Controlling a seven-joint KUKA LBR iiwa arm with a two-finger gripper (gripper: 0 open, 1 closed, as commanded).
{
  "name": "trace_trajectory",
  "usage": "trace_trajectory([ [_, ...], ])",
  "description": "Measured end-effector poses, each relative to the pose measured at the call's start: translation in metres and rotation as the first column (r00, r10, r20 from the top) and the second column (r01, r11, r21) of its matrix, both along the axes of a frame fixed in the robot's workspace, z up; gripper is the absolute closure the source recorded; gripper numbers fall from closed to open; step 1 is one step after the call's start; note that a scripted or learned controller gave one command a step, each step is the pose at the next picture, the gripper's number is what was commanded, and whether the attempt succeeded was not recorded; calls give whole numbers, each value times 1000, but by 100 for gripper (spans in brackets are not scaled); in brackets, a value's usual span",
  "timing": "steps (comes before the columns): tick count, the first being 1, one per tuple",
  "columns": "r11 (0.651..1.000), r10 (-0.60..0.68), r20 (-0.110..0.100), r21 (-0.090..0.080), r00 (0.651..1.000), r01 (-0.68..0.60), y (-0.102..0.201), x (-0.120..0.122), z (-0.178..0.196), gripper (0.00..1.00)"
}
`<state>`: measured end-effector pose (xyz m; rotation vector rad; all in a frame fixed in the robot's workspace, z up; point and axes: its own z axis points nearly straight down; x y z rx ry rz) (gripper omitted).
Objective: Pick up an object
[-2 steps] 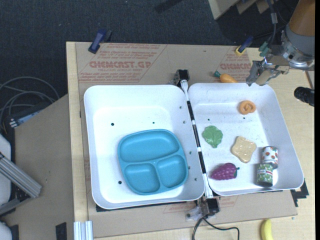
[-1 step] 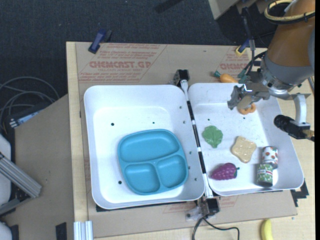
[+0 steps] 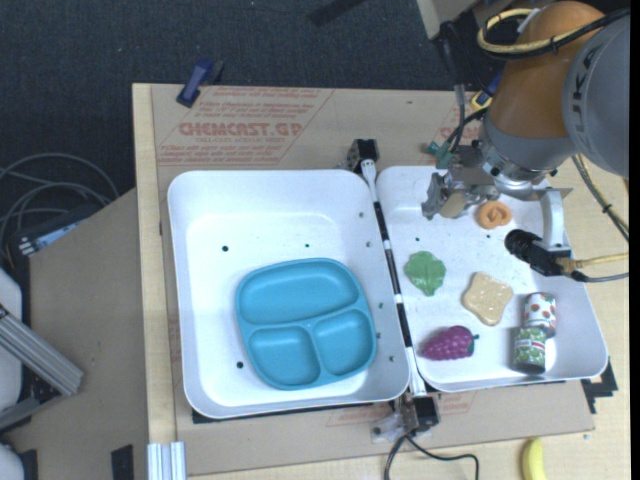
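Note:
The right bin (image 3: 570,363) holds several small items: a green leafy piece (image 3: 426,271), a slice of toast (image 3: 487,297), a purple grape bunch (image 3: 447,343), an orange ring-shaped piece (image 3: 492,214) and two small cans (image 3: 535,330). My gripper (image 3: 446,198) hangs over the far left part of this bin, just left of the orange ring and above the green piece. Nothing shows in its grasp.
The left bin (image 3: 200,218) holds a blue divided plate (image 3: 305,321). A black part (image 3: 530,250) juts out beside the toast. The grey and orange arm (image 3: 545,78) covers the right bin's far corner. A yellow object (image 3: 533,460) lies on the bench at the front right.

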<state>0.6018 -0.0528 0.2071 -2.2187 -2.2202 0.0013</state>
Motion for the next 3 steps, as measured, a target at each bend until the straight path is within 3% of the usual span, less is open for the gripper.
trace_trajectory([
  [1,1000,-1,5,-3,1000,1,-19,1,30,100],
  [2,1000,-1,1,-2,1000,1,-49,-12,32,100],
  [3,1000,0,0,0,1000,0,3,-45,-2,100],
])
